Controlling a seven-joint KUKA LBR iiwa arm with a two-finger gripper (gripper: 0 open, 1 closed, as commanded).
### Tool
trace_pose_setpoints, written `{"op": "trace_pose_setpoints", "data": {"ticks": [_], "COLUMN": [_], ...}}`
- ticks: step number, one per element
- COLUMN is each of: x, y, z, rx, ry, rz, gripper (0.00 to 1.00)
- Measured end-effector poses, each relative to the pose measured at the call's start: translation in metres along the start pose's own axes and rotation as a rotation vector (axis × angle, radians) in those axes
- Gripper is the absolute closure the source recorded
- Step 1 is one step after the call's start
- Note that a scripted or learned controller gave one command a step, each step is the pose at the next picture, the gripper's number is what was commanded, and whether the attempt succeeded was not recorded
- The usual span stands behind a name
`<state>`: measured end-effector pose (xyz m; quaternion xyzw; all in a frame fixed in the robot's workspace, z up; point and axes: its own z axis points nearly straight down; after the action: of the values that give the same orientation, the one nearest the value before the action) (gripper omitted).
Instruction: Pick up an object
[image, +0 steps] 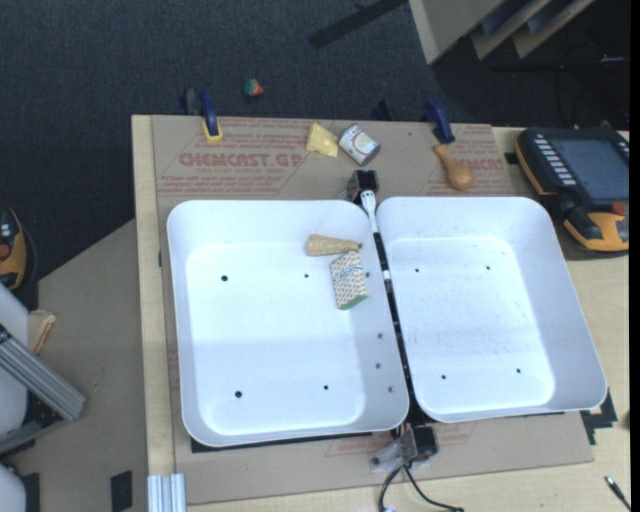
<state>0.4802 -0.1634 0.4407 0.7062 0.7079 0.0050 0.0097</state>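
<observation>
Two objects sit in the left bin (190, 330), up near its far right corner: a tan cone-shaped piece (331, 245) and, just below it and touching or nearly so, a patterned packet (348, 279). Is the hand open or closed? Cannot tell. The packet's print is too small to read. Behind the bins on the counter (160, 160) lies a yellow wedge (321, 141) beside a small box (359, 144).

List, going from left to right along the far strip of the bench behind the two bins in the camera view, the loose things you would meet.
Blue clamp → yellow wedge-shaped piece → small white box → second blue clamp → orange-brown wooden-looking piece → handheld control pendant at the right edge.
</observation>
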Motion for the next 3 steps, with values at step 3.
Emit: {"op": "trace_pose_setpoints", "data": {"ticks": [3], "x": [0.063], "y": [-0.005], "z": [0.122], "rx": [0.032], "ry": [0.009], "rz": [0.004], "gripper": [1.0]}}
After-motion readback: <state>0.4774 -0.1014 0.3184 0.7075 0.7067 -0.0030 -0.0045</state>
